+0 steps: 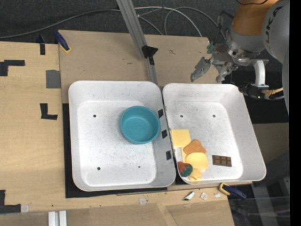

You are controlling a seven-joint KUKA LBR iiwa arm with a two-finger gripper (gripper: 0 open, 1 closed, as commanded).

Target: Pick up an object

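My gripper [210, 73] hangs above the far rim of the right bin [244, 126], its two fingers spread apart with nothing between them. A teal bowl [139, 124] sits in the left bin [84, 126], near its right side. In the right bin's near left corner lie a yellow square slice [180, 137], an orange piece [194, 148], a yellow piece [197, 161] and a small red and green item [184, 168]. A brown chocolate bar [221, 161] lies to their right.
A slanted metal pole [136, 32] rises behind the bins' shared edge. Cables [178, 18] trail over the dark surface at the back. Blue and yellow clamps [62, 41] sit at the board's far left corner and near front right [231, 190].
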